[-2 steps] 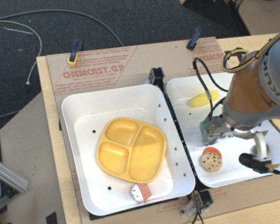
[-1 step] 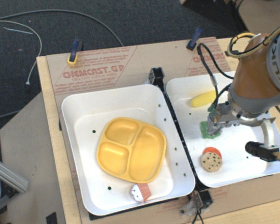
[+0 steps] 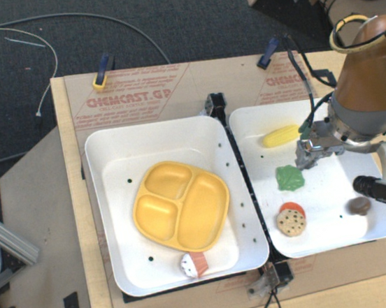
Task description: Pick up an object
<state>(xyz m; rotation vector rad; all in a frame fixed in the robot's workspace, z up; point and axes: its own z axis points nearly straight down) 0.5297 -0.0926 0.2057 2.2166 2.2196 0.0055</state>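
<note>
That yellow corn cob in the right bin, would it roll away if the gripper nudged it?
Probably. The corn cob looks rounded and elongated, lying on its side on the smooth bin floor, so a sideways push would likely roll it. It appears to be a plastic toy, so probably light and stiff.

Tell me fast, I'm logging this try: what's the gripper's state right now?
Gripper: cannot be told; it hangs over the right bin, between the yellow corn and the green toy.

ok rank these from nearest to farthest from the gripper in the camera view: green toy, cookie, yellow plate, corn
1. and 2. Too close to call: green toy, just below-left of the gripper, and corn, just above-left.
3. Cookie, lower in the right bin.
4. Yellow plate, in the left bin.
</note>
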